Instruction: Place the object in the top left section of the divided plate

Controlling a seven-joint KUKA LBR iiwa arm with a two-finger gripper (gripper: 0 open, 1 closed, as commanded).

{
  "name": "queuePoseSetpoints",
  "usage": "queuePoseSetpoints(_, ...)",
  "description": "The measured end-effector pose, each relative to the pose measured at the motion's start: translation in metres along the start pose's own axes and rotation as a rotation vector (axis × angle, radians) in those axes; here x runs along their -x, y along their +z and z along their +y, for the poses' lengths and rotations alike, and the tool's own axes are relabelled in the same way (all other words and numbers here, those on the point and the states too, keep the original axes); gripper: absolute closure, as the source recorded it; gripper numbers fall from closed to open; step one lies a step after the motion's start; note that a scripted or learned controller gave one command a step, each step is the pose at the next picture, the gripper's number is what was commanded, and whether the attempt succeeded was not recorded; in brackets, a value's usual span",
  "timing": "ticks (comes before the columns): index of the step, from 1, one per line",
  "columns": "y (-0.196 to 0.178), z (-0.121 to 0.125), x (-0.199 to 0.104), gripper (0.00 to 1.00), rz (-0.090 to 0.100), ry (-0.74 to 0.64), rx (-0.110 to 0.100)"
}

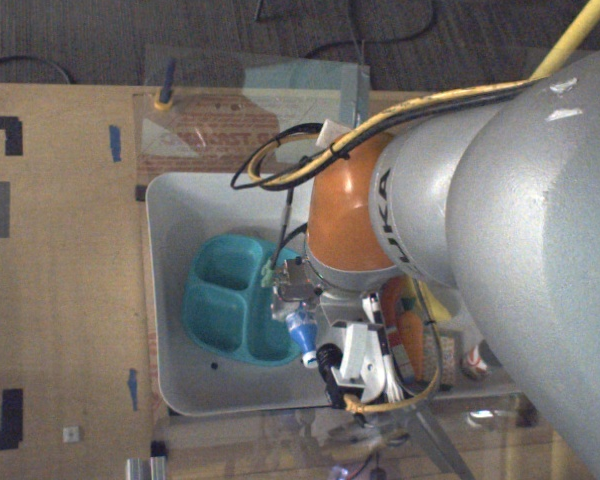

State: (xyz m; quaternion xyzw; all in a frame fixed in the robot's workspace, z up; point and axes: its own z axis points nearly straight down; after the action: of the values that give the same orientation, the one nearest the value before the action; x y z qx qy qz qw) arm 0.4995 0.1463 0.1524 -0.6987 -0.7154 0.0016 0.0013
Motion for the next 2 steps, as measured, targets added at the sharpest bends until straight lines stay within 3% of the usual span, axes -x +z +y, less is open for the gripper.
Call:
queuePoseSetpoints(1, -0.033, -0.0195, -0.0689, 1.0, 0.0, -0.234, 0.005)
queuePoseSetpoints(2, -0.0331, -0.0193, -0.0683, 0.0, 0.0, -0.233, 0.005)
